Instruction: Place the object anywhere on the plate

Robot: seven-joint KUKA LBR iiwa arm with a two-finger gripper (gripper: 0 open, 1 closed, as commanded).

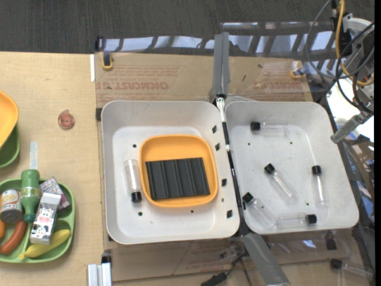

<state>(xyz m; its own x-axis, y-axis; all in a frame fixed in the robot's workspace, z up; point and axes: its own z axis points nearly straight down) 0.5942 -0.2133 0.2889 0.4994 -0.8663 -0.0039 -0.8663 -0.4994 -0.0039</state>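
An orange plate (176, 143) sits in the middle of the left white bin (114, 159). A dark grey ribbed pad (178, 179) lies on the plate. A clear vial with a black cap (131, 177) lies on the bin floor just left of the plate, touching or nearly touching its rim, with the cap toward the front. The right white bin (333, 159) holds several more clear black-capped vials, among them one at the back (268, 127), one in the middle (278, 181) and one near the right wall (319, 186).
Grey arm parts with cables (357, 40) stand at the upper right, beyond the right bin. On the wooden bench to the left are a green tray of toy food (59, 231), an orange bowl (6, 121) and a small pink disc (66, 120). Cardboard (155, 79) lies behind the bins.
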